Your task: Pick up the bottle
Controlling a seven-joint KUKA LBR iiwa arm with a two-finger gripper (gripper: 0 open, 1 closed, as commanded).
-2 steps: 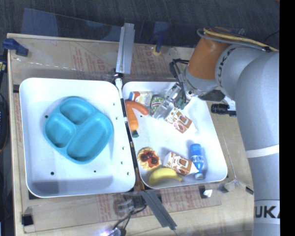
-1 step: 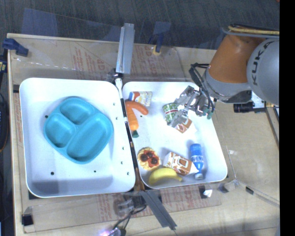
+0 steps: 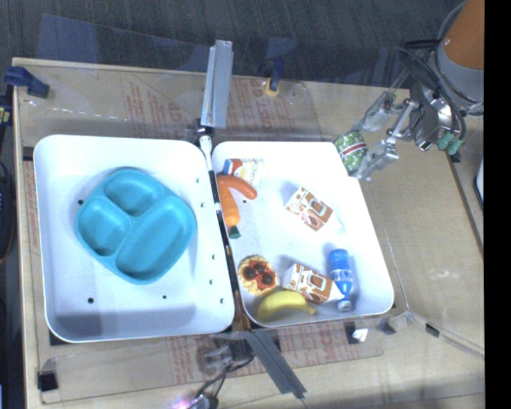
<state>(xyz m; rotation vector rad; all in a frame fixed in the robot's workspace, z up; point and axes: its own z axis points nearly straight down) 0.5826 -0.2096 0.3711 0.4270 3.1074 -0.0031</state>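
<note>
Two white bins sit side by side on the bench. The left bin (image 3: 60,305) carries one blue tray (image 3: 136,222) with three compartments, lying near its middle.

The right bin (image 3: 370,228) carries several things: one bottle (image 3: 341,277), two cartons, one banana (image 3: 283,306), one carrot (image 3: 229,204), one sausage (image 3: 238,187), one small round pastry (image 3: 257,273) with red spots, and one packet (image 3: 245,169) at the far left corner. One carton (image 3: 308,209) lies near the bin's middle; the other carton (image 3: 307,283) lies near the front edge, between the pastry and the bottle.

The bottle is blue and lies on its side near the bin's front right corner, just beside the second carton. Its long axis runs roughly from the far edge toward the front edge, slightly slanted, with the pale cap end pointing toward the front edge.

The gripper (image 3: 368,153) hangs over the bin's far right corner, well apart from the bottle. A small green and white carton (image 3: 352,150) with red marks sits clamped between its fingers, above the rim.
</note>
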